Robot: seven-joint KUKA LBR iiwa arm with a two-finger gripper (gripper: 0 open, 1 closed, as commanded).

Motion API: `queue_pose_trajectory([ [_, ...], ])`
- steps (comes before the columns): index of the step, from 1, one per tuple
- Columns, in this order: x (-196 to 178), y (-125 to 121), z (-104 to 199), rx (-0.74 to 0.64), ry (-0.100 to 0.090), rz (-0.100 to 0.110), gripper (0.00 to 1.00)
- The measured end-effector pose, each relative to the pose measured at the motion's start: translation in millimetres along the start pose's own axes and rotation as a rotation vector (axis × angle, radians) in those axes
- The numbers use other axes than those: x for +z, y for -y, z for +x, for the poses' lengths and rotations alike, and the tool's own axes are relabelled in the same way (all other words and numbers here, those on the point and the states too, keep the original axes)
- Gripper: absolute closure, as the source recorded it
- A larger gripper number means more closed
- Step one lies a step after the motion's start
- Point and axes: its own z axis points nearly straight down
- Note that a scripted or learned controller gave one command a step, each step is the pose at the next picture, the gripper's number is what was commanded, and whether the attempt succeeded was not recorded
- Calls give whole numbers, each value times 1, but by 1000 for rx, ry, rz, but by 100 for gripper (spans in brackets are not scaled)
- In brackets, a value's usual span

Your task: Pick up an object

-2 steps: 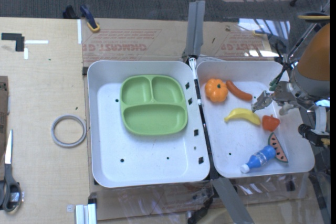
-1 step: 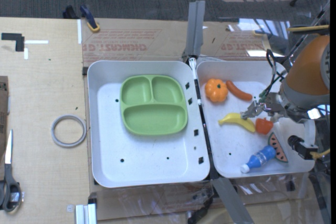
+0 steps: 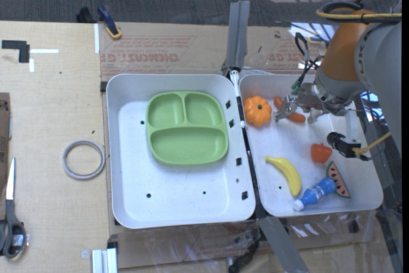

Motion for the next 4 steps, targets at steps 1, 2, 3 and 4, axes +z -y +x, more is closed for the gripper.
queue_pose_trajectory([
  [1, -9, 0, 0, -2, 2, 0, 100],
  [2, -9, 0, 0, -2, 2, 1, 0],
  [3, -5, -20, -71, 90, -15, -3, 0],
  [4, -16, -20, -74, 89, -5, -8, 100],
])
